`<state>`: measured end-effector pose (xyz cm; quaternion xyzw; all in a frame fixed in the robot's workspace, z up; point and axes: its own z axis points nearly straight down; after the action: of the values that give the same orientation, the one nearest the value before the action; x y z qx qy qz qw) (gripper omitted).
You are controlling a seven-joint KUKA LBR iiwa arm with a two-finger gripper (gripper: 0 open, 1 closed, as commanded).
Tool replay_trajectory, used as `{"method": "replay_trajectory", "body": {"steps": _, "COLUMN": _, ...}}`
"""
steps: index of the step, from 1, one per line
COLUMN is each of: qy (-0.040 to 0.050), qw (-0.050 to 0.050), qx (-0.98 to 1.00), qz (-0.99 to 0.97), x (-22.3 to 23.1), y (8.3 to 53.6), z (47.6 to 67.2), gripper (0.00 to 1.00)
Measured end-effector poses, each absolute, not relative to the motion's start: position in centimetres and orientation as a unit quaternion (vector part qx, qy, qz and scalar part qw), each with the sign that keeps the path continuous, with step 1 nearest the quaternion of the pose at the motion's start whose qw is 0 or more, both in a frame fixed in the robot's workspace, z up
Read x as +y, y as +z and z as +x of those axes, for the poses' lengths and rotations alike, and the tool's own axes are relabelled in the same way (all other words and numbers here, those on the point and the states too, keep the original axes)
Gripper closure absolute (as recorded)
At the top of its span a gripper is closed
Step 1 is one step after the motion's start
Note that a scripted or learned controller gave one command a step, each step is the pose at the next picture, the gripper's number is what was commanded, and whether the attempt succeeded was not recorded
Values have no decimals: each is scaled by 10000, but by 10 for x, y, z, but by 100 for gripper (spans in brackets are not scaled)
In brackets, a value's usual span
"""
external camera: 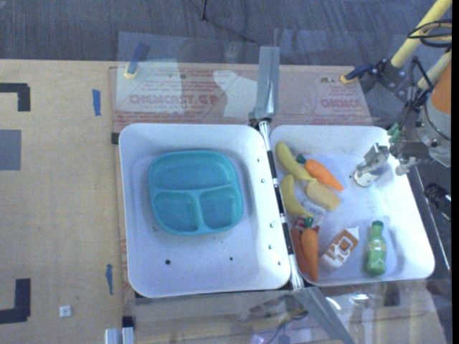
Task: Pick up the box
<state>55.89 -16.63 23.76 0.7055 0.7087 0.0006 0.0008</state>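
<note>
Printed text: faded red lettering on the cardboard sheet [188,99] behind the bins, too blurred to read. Box [340,248]: orange-and-white printed face, wording illegible. No other markings legible.

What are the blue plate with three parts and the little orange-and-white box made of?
The blue plate looks like moulded plastic: one even teal colour, smooth matte surface, rounded dividers. The box looks like printed cardboard, judging by its flat faces, straight edges and orange-and-white print, though it could be a plastic toy; the view is too small to be sure.
</note>
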Motion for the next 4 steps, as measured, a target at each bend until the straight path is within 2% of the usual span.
{"method": "replay_trajectory", "body": {"steps": 1, "qy": 8, "qw": 17, "qx": 7319, "qz": 6814, "x": -153, "y": 235, "z": 594, "gripper": 0}}
{"method": "replay_trajectory", "body": {"steps": 2, "qy": 13, "qw": 13, "qx": 7797, "qz": 6262, "x": -159, "y": 95, "z": 547, "gripper": 0}}
{"method": "replay_trajectory", "body": {"steps": 3, "qy": 11, "qw": 13, "qx": 7791, "qz": 6269, "x": -160, "y": 95, "z": 547, "gripper": 0}}
{"method": "replay_trajectory", "body": {"steps": 4, "qy": 30, "qw": 30, "qx": 5859, "qz": 8104, "x": -173, "y": 88, "z": 555, "gripper": 0}}
